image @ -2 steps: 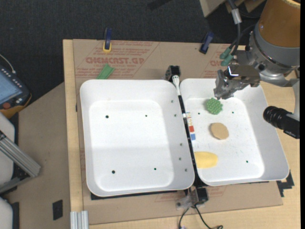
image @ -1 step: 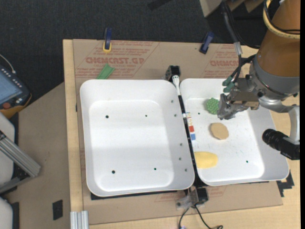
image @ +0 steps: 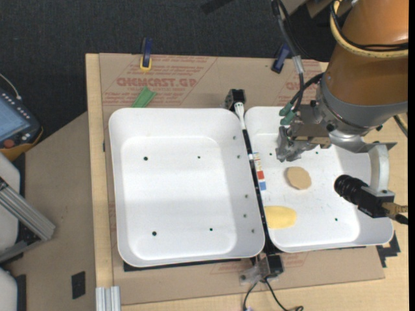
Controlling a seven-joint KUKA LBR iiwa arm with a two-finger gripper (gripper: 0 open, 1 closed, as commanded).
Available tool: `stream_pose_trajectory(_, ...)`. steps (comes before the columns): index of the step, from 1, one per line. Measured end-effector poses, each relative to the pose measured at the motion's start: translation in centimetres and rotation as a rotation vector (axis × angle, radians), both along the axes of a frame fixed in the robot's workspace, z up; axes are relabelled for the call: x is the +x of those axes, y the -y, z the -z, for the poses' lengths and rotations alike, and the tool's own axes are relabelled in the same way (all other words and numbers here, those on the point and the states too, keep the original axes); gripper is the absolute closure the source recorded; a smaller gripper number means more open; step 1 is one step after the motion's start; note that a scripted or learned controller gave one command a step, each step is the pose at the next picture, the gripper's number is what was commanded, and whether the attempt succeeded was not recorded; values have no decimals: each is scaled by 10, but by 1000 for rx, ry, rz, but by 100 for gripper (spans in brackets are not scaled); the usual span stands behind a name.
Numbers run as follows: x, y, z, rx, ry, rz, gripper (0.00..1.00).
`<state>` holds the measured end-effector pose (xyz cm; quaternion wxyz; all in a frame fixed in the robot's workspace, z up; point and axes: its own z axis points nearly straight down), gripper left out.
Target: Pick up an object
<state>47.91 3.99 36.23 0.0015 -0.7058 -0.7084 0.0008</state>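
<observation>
Tan disc (image: 299, 177), flat and round, lies near a smooth yellow lump (image: 280, 217).

Cropped, covered and unreadable parts around the two bins

Cut off by the top and right edges: the arm (image: 373, 18), orange band included. Buried under its grey wrist: the far right corner and much of the far wall of the right bin (image: 324, 232). Too dark and too crowded by cables to make out in outline: the gripper (image: 290, 149). Too small to read: the red and blue labels (image: 261, 179) on the dark strip between the bins. Sliced by the left edge: a device with a blue screen (image: 8, 118) and, nearer, a grooved metal rail (image: 23, 206). Lost past the bottom edge: a thin cable (image: 253, 298) trailing from the clamp (image: 269, 265) at the near rim.
</observation>
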Motion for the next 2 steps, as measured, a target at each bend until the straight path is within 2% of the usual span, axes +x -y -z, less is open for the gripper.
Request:
stream_pose_trajectory(1, 18, -18, -95, 0, 16, 1, 100)
stream_pose_trajectory(2, -2, 61, 12, -2, -9, 13, 100)
